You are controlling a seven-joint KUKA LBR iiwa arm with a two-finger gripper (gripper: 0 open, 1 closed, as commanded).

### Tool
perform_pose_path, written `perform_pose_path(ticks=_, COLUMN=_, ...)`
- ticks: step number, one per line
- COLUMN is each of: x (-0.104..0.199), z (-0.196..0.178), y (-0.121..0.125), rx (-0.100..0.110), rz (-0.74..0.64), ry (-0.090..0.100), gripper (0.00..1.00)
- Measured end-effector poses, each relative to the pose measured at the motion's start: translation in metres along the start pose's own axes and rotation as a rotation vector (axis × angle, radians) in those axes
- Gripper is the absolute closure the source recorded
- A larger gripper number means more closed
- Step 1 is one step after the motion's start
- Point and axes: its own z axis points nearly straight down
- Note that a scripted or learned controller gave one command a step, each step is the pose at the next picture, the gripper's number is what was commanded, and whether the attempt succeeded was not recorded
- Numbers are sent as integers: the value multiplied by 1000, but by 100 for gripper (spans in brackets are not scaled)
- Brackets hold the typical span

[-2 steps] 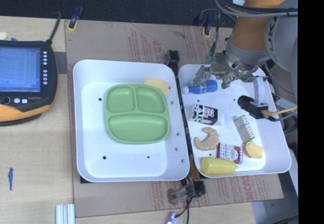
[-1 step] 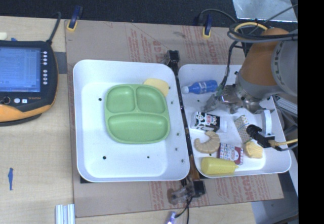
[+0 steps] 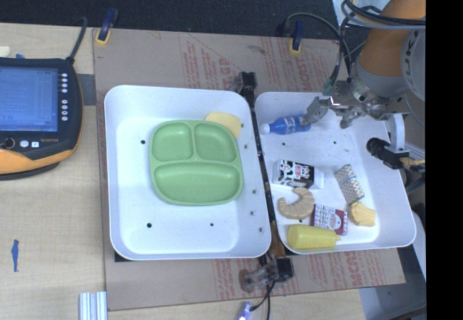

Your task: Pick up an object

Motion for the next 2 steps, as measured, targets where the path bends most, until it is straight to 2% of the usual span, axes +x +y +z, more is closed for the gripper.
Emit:
perform_pose_path(ticks=1, x=-33, z=59, y=-45, rx=4, rz=-2, ry=-1, gripper=0)
perform_pose_path(ticks=2, x=-72, z=58, y=16, rx=1, rz=-1, ry=1, gripper=0)
